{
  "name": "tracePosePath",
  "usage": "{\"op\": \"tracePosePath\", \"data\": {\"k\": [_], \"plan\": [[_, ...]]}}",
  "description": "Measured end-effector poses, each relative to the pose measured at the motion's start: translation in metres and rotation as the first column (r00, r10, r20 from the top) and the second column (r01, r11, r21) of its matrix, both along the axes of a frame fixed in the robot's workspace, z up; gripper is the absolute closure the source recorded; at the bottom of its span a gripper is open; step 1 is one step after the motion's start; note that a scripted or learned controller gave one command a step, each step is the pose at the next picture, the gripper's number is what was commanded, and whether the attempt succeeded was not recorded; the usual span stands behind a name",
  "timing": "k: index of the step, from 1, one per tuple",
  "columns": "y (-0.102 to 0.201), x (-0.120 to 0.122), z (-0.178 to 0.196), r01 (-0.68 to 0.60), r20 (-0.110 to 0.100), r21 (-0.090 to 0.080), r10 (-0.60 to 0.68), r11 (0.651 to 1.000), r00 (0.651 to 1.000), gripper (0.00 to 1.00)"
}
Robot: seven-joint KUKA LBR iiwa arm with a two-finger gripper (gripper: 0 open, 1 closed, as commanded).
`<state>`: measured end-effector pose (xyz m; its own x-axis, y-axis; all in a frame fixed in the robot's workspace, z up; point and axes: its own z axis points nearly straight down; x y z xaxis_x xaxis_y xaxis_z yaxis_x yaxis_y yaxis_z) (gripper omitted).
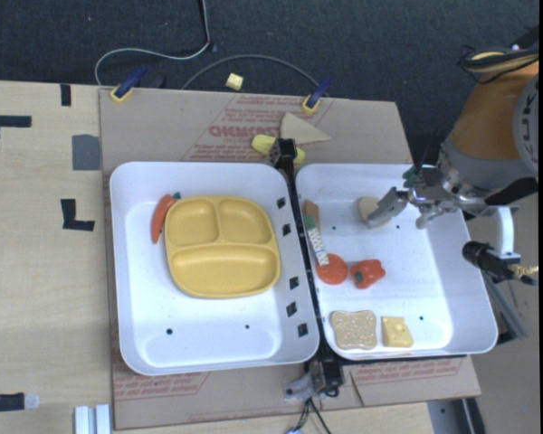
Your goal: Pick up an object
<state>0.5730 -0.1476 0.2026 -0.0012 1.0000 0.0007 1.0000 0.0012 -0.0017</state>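
the gripper point(380, 210) pinches a small tan thing point(373, 211) low in the right bin point(434, 269). nearby lie a tomato point(332, 268), red pepper point(368, 273), toast point(353, 329) and cheese point(397, 332). the left bin point(136, 269) holds a yellow plate point(222, 245) and carrot point(160, 217).

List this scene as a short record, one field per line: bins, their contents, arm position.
left bin: yellow divided plate; orange carrot-like piece beside the plate's left edge
right bin: red tomato-like piece, red pepper-like piece, bread slice, yellow cheese-like block, tan piece
arm: reaches in from the right
gripper: over the right bin's upper part, at the tan piece; grasp unclear
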Motion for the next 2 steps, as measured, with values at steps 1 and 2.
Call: {"op": "tracePosePath", "data": {"k": [1,2], "plan": [[0.012,0.042,-0.115,-0.002,-0.002,-0.001,0.002,1.000,1.000,0.00],[-0.018,0.096,-0.117,-0.002,0.005,-0.001,0.002,1.000,1.000,0.00]]}}
